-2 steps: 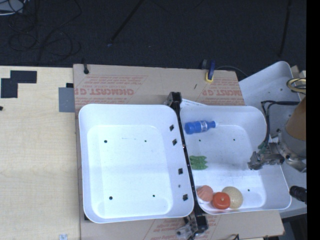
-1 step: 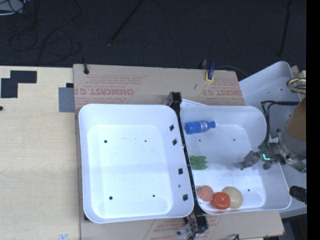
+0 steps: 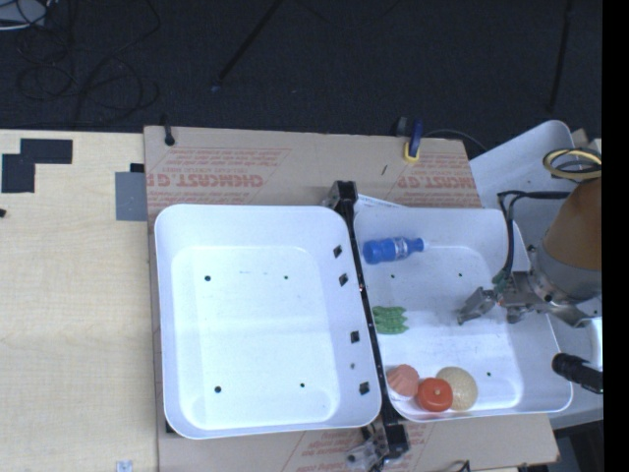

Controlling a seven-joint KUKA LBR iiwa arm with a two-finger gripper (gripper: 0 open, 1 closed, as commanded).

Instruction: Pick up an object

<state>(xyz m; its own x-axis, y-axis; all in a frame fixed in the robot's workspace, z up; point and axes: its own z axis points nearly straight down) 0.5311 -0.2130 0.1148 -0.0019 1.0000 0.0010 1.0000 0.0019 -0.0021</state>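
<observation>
Arm [image 3: 580, 239] getting cut off at right edge of frame, upper part out of view. Gripper [image 3: 479, 305] at mid-right looking too small and blurry to read. Red round obj [image 3: 434, 394] overlapping tan round obj [image 3: 458, 386] and pink obj [image 3: 403, 379] at lower right, hiding parts of both; what they are, can't tell.

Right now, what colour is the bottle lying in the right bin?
Blue, with a paler cap end. The bottle shows clearly in the camera view, near the right bin's far wall.
</observation>
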